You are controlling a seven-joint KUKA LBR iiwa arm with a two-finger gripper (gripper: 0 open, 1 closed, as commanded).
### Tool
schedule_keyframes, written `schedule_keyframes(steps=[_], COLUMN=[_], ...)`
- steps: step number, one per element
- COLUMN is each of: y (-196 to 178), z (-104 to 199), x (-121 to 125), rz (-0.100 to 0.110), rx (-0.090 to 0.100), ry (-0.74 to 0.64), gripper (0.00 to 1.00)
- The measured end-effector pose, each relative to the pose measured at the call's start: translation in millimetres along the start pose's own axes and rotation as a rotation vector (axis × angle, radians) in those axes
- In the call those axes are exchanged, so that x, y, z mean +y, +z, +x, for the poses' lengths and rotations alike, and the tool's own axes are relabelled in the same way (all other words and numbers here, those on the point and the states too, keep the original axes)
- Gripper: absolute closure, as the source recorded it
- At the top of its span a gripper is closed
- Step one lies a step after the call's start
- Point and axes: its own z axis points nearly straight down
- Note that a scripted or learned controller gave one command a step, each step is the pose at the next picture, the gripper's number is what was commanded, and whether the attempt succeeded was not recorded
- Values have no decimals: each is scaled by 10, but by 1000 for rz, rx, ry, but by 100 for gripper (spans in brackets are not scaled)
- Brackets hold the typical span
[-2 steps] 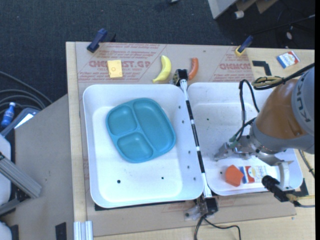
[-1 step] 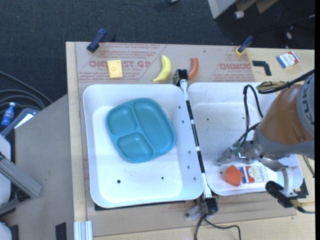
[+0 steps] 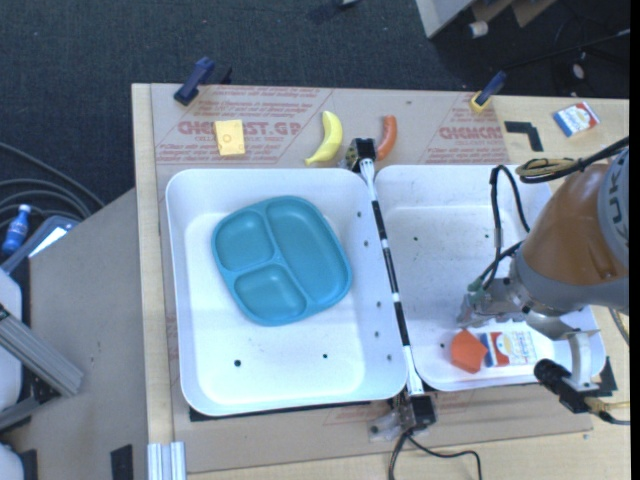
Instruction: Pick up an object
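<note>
In the right bin [image 3: 440, 238], near its front edge, lie a small orange object [image 3: 465, 351] and, touching its right side, a flat white packet [image 3: 515, 348] with a printed label. My gripper [image 3: 487, 303] hangs just above and behind these two, at the end of the grey arm with the orange band [image 3: 575, 233]. The arm's bulk hides the tip, and nothing is visibly held. A blue divided plate [image 3: 280, 258] sits in the left bin [image 3: 200, 328].
Behind the bins, on the bench board, rest a yellow banana [image 3: 325, 138], a red-orange pepper-like toy [image 3: 386, 136] and a yellow block [image 3: 230, 138]. Clamps [image 3: 195, 80] grip the board's far edge. A black divider rail [image 3: 385, 268] runs between the bins.
</note>
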Motion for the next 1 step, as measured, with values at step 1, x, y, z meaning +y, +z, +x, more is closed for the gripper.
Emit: schedule_keyframes(steps=[1], y=[0], z=[0], x=[0], rz=[0], rx=[0], ry=[0], gripper=[0])
